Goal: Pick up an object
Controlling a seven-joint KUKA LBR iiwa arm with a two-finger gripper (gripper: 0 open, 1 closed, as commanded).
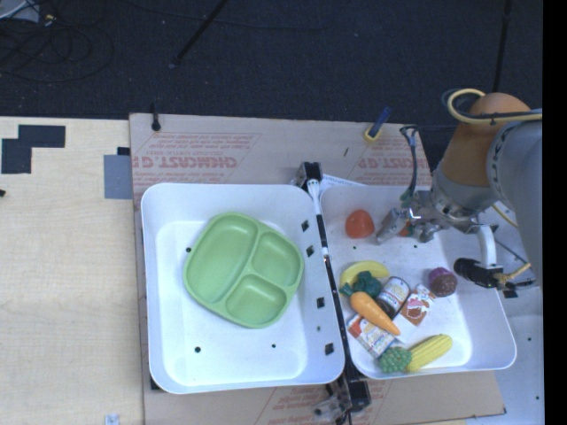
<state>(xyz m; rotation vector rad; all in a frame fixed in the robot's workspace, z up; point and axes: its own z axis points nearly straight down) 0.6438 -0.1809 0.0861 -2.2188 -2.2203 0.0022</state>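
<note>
The right bin (496,343) holds several toy foods. A red tomato (359,224) lies near its back left. My gripper (396,227) hangs low over the bin's back part, just right of the tomato, with a small gap between them. A speck of red-orange shows at the gripper, too small to name. In front lie a yellow banana (367,272), an orange carrot (374,312), a small can (392,295), a red and white carton (415,306), a purple ball (442,282), a corn cob (429,351) and a broccoli (396,359).
The left bin (168,237) holds a green divided plate (244,269). A black ridge (326,273) marks where the two bins meet. The grey arm with its orange band (483,140) reaches in over the right bin's back right corner.
</note>
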